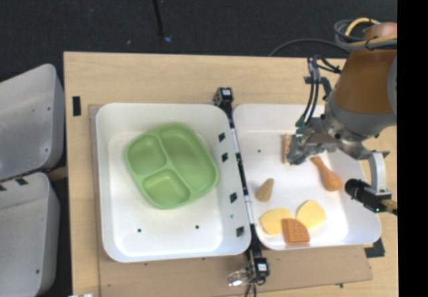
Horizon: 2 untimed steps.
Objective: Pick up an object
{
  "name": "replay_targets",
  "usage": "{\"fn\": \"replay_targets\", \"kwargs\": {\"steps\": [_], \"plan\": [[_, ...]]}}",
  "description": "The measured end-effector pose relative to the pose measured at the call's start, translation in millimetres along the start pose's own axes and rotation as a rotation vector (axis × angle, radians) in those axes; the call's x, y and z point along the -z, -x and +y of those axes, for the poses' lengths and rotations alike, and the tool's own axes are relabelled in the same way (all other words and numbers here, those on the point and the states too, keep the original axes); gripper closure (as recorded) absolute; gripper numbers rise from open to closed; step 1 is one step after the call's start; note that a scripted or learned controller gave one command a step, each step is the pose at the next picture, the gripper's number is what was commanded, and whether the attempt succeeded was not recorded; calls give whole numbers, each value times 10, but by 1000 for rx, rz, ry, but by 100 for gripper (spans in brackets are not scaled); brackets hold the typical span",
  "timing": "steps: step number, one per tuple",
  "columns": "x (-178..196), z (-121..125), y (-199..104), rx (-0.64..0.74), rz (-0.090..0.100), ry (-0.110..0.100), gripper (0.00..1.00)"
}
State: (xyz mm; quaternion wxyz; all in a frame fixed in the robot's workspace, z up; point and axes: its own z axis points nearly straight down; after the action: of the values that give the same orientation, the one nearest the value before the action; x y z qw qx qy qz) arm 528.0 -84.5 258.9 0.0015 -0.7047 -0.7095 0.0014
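While the arm reached in from the right, the nearest objects lay at the front of the right bin (267, 122): a ridged tan wafer-like piece (295, 230) overlapping two pale yellow rounded pieces, one to its left (273, 218) and one to its upper right (311, 213). Just beyond these, a small tan cone-shaped piece (265, 188) lay alone on the bin floor, its long axis running diagonally, narrow end up and to the right, blunt end down and to the left. Farther right, an orange carrot-like piece (326, 173) lay diagonally the other way, thin end up-left and thick end down-right. Its thin end sat just beside the gripper (297, 150), which hung low over the back half of the right bin. By judgement this carrot-like piece was the likeliest target, lying immediately to the lower right of the gripper, so the coming move would turn on a short shift that way and a wrist turn to close across, not along, its long axis. A brownish sliver showed at the gripper's left side, but whether it was a held object could not be told, and the gripper's opening was likewise not resolved. Beyond and to the left, the left bin (107, 222) held a green three-compartment plate (171, 165), well apart from the arm. Farthest back stood the orange band of the arm (364, 81)
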Motion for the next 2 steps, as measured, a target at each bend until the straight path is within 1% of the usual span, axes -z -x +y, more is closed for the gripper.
{"fn": "replay_targets", "kwargs": {"steps": [1, 2], "plan": [[33, -47, -552, 2, 1, 0, 100], [-92, 5, -1001, -1, -1, -2, 100]]}}
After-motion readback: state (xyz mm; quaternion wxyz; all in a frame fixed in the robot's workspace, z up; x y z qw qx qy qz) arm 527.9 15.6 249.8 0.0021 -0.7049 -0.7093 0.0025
